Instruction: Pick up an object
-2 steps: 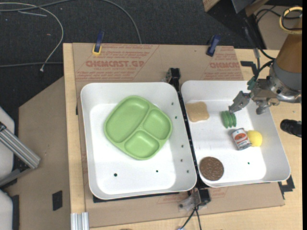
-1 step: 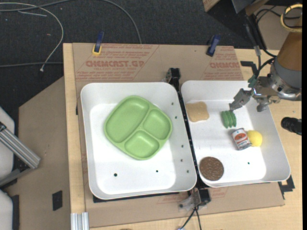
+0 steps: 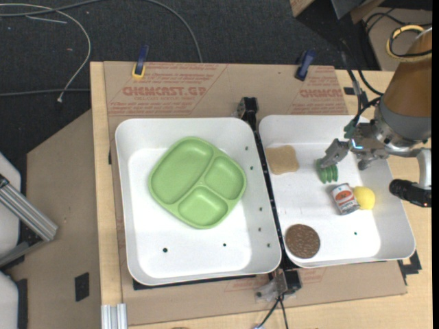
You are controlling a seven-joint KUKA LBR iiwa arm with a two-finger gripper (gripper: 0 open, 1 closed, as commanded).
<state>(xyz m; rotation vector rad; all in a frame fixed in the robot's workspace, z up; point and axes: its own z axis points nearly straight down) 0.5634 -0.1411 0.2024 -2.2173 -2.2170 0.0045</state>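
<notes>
A: Pincer (image 3: pixel 346 155) status?
B: Positioned over the upper middle of the right bin (image 3: pixel 384 249), at the end of the grey arm (image 3: pixel 410 94) reaching in from the right. Two fingers spread apart: one (image 3: pixel 332 155) slanting down toward the left, the other (image 3: pixel 368 157) to its right. Nothing seen clamped between them. Logged as open.

A: Nearest item?
B: Green object (image 3: pixel 330 173), small and ribbed, lying just below the left finger and very close to its tip. Contact not confirmable from this angle.

A: Other contents of the same bin?
B: Tan sponge-like square (image 3: pixel 282 160) to the left of the pincer, near the bin's left wall. Small can with a red and white label (image 3: pixel 344 199) below the pincer, touching a yellow ball (image 3: pixel 365 198) on its right. Brown round disc (image 3: pixel 302 240) further below and to the left, at the bin's near edge.

A: Left bin (image 3: pixel 137 256)?
B: Well apart from the pincer, to its left. Holds a green divided plate (image 3: pixel 197 181) with three compartments, lying flat and turned at an angle.

A: Support?
B: Both bins side by side on a cardboard-covered surface (image 3: pixel 110 115), with blue clamps (image 3: pixel 141 60) at its far edge.
</notes>
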